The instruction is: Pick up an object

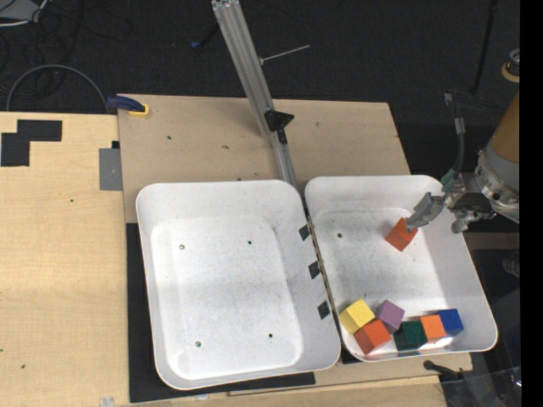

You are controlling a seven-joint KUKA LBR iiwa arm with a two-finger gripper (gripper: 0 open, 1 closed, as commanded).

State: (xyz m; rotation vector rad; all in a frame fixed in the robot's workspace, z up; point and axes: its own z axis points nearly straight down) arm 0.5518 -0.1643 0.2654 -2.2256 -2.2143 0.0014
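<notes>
The claw [422, 217] appears to pinch the orange-red block [400, 235] by its top corner, tilted, near the right bin's [373, 186] far right corner, though the view is poor. So shallow a hold could let it slip.

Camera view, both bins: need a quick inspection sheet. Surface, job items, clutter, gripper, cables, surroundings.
Surface: wooden bench bearing two white bins, left bin and right bin, side by side.
Job's things: orange-red block mid right bin, tilted, at the gripper's fingertip; six blocks clustered at the right bin's near edge: yellow, purple, red, green, orange, blue.
Clutter: nothing seen in the bins.
Grippers: gripper low over the right bin, one finger touching the orange-red block; grasp not confirmed.
Cables: dark cables on the floor behind the bench.
Surroundings: aluminium rail slanting over the bench; blue-yellow clamp at its back left corner.
</notes>
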